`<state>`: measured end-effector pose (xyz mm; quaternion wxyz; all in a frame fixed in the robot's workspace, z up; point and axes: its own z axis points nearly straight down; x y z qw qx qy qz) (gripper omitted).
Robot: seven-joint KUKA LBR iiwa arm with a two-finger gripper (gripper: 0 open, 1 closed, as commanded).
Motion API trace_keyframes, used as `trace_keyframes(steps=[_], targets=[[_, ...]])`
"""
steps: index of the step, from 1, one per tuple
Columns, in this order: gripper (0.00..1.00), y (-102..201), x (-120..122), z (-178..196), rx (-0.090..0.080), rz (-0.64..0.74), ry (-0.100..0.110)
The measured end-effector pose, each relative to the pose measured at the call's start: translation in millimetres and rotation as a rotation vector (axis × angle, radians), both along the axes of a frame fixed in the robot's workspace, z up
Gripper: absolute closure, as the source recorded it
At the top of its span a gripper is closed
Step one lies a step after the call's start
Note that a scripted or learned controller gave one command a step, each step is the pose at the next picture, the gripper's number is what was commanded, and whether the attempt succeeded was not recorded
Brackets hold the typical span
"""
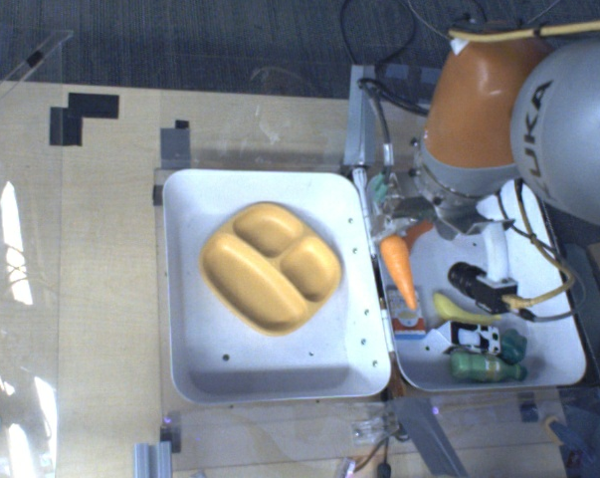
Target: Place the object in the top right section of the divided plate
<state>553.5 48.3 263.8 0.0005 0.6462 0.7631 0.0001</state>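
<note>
One carrot [399,272] in rt bin [568,361], long axis near-vertical, tip downward.

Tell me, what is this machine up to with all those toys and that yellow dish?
A grey and orange robot arm reaches in over the right bin, which holds a toy carrot, a banana, a green bottle and a few other small items. Its job is to put one into the top right section of the yellow divided plate, which sits in the left bin with nothing in its sections yet. The arm's bulk hides its jaws, so I cannot tell whether it has grabbed anything.
</note>
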Motion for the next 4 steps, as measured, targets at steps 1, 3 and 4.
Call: trace_keyframes(steps=[1, 3, 4], targets=[[1.00, 8, 32, -82, 0.000, 0.094, 0.002], [1.00, 69, 43, -71, 0.000, 0.003, -0.001], [1.00, 33, 48, -81, 0.000, 0.205, -0.001]])
